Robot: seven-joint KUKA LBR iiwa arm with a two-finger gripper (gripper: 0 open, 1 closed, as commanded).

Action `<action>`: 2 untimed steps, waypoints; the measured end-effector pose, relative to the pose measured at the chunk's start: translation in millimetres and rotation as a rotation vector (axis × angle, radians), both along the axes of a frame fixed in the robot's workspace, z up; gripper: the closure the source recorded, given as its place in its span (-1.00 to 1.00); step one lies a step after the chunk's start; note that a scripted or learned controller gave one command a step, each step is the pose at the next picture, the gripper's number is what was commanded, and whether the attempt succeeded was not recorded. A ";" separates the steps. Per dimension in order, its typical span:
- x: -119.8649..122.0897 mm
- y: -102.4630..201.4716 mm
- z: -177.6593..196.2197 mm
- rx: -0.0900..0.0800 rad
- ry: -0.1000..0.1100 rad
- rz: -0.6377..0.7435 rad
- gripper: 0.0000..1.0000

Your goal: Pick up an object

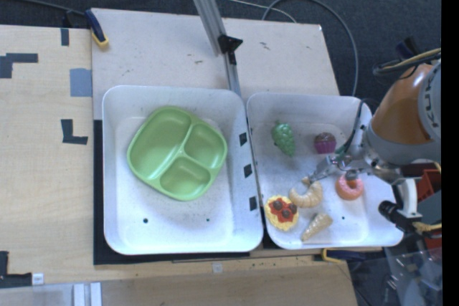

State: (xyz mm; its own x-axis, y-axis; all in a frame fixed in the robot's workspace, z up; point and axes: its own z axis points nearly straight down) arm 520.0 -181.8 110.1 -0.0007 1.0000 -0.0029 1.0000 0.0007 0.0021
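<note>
Arm: you see it enter from the right edge of the frame, its orange band at the upper right, the wrist reaching down into the right bin (358, 107)
Gripper (320, 173): low over the middle of the right bin, its thin fingers pointing left toward the croissant; nothing sits between them, and they look a little apart
Croissant (307, 194): just below and left of the fingertips, close to touching; you cannot tell whether there is contact
Doughnut (350, 188): pink-iced, just right of the croissant, under the gripper body
Fruit tart (282, 213): yellow with red berries, at the bin's lower left
Ice-cream cone (316, 226): lying on its side near the bin's lower edge, right of the tart
Green grapes (284, 137): upper left of the right bin, well apart from the gripper
Purple fruit (325, 142): right of the grapes, above the gripper
Left bin (115, 175): holds a green divided plate (177, 152), tilted, in its upper middle
</note>
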 end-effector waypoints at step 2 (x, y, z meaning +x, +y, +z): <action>7.2 -3.5 0.2 -0.008 -0.020 0.000 1.00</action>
